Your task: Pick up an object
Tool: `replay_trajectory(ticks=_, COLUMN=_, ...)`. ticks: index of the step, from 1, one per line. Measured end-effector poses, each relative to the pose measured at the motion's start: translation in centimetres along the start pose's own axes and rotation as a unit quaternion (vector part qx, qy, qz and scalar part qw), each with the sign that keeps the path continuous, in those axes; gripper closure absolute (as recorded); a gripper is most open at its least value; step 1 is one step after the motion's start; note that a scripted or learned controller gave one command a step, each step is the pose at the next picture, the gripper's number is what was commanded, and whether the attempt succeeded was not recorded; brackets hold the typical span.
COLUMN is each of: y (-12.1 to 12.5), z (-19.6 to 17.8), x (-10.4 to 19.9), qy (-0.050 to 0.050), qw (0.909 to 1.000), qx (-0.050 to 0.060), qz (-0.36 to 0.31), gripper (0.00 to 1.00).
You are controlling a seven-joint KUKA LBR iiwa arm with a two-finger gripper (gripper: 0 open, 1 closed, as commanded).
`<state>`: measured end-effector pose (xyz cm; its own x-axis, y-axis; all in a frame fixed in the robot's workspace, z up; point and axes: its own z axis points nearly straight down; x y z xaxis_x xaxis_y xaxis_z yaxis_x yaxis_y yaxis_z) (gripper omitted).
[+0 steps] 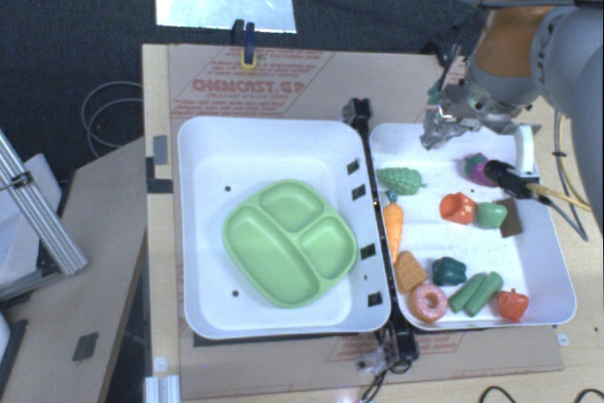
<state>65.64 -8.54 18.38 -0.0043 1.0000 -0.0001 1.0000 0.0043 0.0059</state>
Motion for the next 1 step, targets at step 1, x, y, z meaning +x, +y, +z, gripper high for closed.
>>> replay_trajectory(ticks=1, y=0.19, z=-4.42, x=0.02, qy=0.0, qw=1.0, qx=0.0, qz=0.0, gripper=1.0)
